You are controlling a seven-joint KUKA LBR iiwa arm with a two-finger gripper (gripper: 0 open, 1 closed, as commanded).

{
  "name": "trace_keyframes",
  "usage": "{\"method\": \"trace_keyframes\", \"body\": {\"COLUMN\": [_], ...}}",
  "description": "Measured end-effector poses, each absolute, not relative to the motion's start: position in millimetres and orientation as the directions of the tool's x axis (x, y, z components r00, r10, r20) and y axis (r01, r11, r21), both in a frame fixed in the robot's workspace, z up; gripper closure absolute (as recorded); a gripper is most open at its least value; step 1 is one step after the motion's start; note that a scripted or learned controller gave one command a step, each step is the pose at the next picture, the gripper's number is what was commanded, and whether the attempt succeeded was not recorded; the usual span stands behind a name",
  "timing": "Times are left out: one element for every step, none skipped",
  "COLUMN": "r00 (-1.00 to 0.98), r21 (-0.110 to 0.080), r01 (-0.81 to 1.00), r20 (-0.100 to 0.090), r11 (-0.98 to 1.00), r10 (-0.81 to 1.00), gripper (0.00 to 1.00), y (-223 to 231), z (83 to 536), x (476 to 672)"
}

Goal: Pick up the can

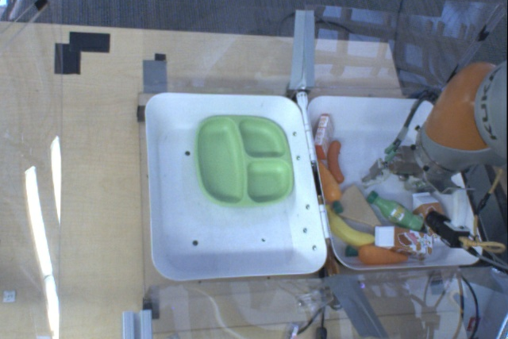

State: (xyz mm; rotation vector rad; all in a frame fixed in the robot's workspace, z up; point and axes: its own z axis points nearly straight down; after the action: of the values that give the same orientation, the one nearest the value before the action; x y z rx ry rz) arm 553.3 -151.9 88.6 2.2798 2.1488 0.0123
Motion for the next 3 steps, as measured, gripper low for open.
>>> {"method": "trace_keyframes", "body": {"r00": [0.059,0.057,0.042], "r21": [0.012,0.006,0.001], "r01": [0.998,0.998,0.999], "r20": [0.000,0.017,0.031], "r11": [-0.059,-0.058,-0.042], "r10": [0.998,0.998,0.999], "gripper": [0.00,0.00,0.00], "y": [-152,-171,-174], "z": [89,87,87], "x": [553.3,604.4,655.4]}}
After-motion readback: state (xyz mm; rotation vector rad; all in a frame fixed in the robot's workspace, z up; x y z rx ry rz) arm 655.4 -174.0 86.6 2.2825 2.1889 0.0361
